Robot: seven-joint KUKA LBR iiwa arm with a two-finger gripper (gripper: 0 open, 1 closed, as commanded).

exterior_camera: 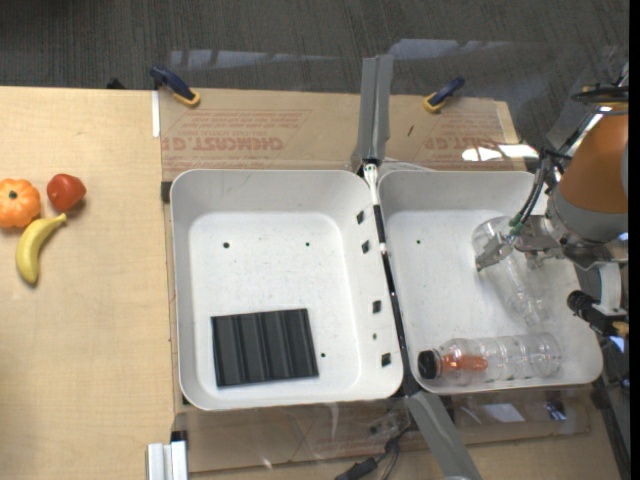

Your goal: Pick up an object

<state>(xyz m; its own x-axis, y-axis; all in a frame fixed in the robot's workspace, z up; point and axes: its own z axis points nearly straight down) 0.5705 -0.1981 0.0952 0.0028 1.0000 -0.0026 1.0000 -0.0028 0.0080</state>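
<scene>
A clear plastic bottle [492, 359] with a black cap and an orange label lies on its side near the front wall of the right bin [440, 218]. My gripper [503, 251] hangs over the right half of that bin, reaching in from the right, above and behind the bottle. A glassy, see-through shape [520, 288] sits at and just below the gripper; it is too transparent to tell what it is. A black ridged slab [265, 346] lies flat in the front of the left bin [270, 208].
A tomato-like fruit [18, 204], a red apple [66, 191] and a banana [33, 247] rest on the wooden table left of the bins. Cardboard [260, 133] held by clamps [176, 85] lies behind the bins. A hinged divider [378, 238] separates the bins.
</scene>
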